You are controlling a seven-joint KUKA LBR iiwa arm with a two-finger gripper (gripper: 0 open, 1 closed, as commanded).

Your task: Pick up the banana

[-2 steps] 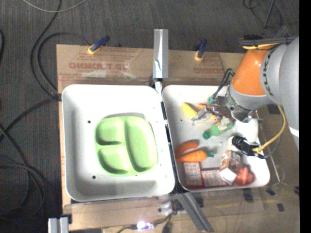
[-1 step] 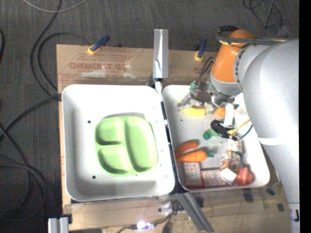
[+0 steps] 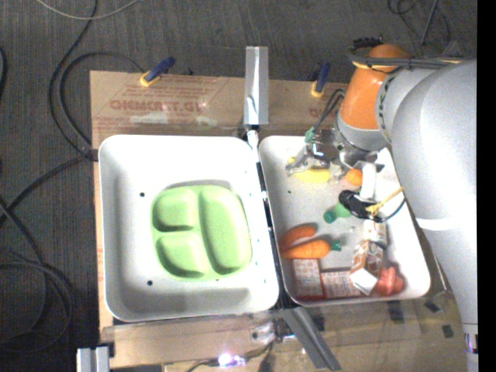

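Gripper hangs low over the curved yellow banana at the far end of the right white bin, apparently positioned for grasping. Whether it is spread or pinching cannot be told.

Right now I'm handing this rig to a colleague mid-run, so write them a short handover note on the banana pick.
End effector: low in the right bin, at its far end; grip state not readable.
Banana: a yellow piece lies directly beneath the end effector, on the bin floor, partly hidden.
Nearby: carrot and boxed items toward the near side. Green tray sits in the left bin.
Done: arm positioned over the banana.
Left: confirm the grasp, then lift.
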